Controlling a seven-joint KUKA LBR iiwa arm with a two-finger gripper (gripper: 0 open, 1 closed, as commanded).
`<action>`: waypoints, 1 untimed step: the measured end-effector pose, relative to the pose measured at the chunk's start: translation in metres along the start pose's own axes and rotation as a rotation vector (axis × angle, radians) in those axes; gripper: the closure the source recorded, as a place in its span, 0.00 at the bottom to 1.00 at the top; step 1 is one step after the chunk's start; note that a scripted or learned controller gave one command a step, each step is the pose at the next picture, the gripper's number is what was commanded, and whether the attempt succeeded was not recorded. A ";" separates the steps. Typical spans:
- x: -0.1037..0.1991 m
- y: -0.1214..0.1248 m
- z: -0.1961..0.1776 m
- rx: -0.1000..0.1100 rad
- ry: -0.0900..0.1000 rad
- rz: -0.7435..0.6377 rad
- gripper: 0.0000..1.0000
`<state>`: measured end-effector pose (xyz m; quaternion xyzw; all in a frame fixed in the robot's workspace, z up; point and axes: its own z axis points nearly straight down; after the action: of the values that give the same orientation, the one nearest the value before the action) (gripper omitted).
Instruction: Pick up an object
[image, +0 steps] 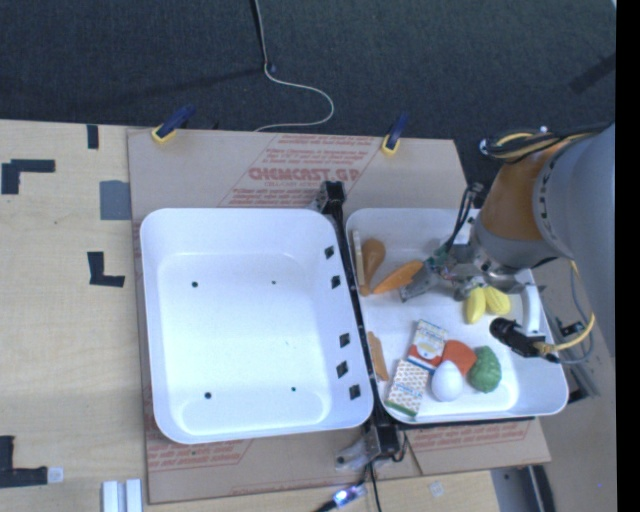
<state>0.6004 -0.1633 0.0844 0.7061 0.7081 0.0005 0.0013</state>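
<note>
Status entry, pick task: not yet done, as I judge it. My gripper (425, 281) is low inside the right bin (530, 405), its tip touching or just beside the orange carrot (397, 276). I cannot tell how the jaws stand; nothing is visibly lifted, so the grasp and the raise are both left to do.

Contents, placed from the carrot:
- Tan bread-like piece (372, 256), just beside it toward the divider between the bins.
- Yellow banana (485, 302), near, on the arm's side, partly under the wrist.
- Small printed carton (430, 342), below it.
- Red-orange piece (460, 354), white egg (447, 381), green leafy vegetable (485, 369), clustered lower right.
- Second patterned box (406, 386), at the bin's near edge.
- Thin tan stick (377, 355), along the divider.

Left bin (160, 300): well apart across the divider.

Obstructions: the bread piece crowds the carrot on one side and the bin wall lies close; my own wrist hides the contact point.
</note>
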 end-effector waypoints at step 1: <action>0.024 0.064 0.001 0.004 0.000 -0.003 0.00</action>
<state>0.6642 -0.1389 0.0834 0.7051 0.7091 -0.0007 -0.0002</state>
